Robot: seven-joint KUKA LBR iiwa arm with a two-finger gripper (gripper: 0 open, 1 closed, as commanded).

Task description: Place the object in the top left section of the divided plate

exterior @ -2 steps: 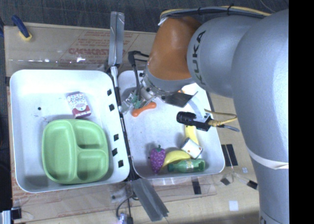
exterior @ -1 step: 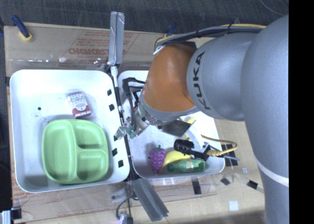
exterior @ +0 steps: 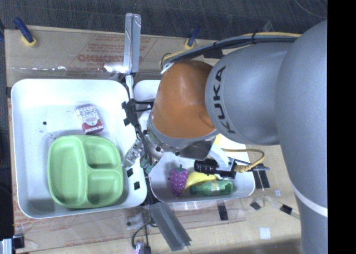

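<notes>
A light green divided plate (exterior: 84,170) lies in the left white bin (exterior: 33,103), toward its lower half. A small red and white packet (exterior: 89,118) rests on the bin floor just above the plate. In the right bin (exterior: 167,196) lie a purple grape bunch (exterior: 178,179), a yellow banana (exterior: 196,179) and a green bottle (exterior: 212,188). The arm's orange band and grey wrist cover most of the right bin. The gripper (exterior: 139,155) hangs low over the wall between the two bins, its fingers hidden among cables and hardware.
A metal bar (exterior: 132,43) stands upright at the back between the bins. Blue clamps (exterior: 25,31) hold the cardboard base at the far edge. Black tape marks and loose cables lie on the bench at the lower right.
</notes>
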